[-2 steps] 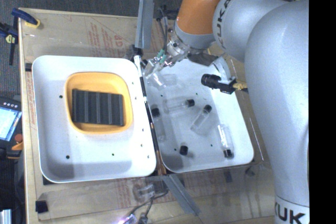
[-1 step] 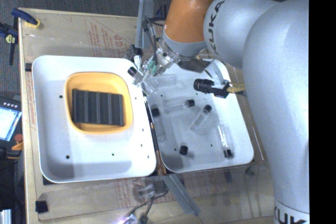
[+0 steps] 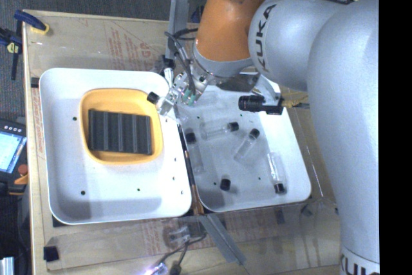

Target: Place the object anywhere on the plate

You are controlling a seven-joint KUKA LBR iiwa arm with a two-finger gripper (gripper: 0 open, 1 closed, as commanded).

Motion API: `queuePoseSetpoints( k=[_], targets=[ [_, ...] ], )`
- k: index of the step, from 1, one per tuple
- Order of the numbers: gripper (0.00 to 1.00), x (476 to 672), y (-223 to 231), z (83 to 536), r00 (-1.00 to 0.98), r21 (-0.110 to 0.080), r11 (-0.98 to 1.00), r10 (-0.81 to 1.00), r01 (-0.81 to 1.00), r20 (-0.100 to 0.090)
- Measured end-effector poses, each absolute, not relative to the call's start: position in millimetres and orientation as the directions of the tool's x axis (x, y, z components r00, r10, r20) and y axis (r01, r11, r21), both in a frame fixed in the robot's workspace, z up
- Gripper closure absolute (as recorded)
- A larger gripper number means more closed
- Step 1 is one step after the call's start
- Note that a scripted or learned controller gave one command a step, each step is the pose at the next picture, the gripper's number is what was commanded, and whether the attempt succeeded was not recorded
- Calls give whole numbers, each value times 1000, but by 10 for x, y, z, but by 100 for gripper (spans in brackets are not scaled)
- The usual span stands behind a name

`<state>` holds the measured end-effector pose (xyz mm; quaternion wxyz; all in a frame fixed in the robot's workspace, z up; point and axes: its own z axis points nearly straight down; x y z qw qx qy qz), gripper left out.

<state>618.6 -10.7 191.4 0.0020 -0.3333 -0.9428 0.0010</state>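
A yellow plate (image 3: pixel 122 100) with a dark ridged insert (image 3: pixel 120 132) lies in the left white bin (image 3: pixel 64 190). My gripper (image 3: pixel 168 100) hangs over the seam between the two bins, at the plate's upper right corner. It is shut on a clear vial whose black cap (image 3: pixel 152 98) sticks out to the left, just above the plate's right rim. The vial's clear body is mostly hidden between the fingers.
The right bin (image 3: pixel 296 158) holds several more clear vials with black caps, such as one (image 3: pixel 219 129) near its middle and one (image 3: pixel 275 170) at the right. The arm's orange band (image 3: pixel 225 16) and grey body cover that bin's far right side.
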Motion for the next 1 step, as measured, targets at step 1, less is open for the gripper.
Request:
queuePoseSetpoints(
  k=[1],
  targets=[
    [0, 6186, -112, 1914, -777, -3, 777, 629, 629, 3]
  ],
)
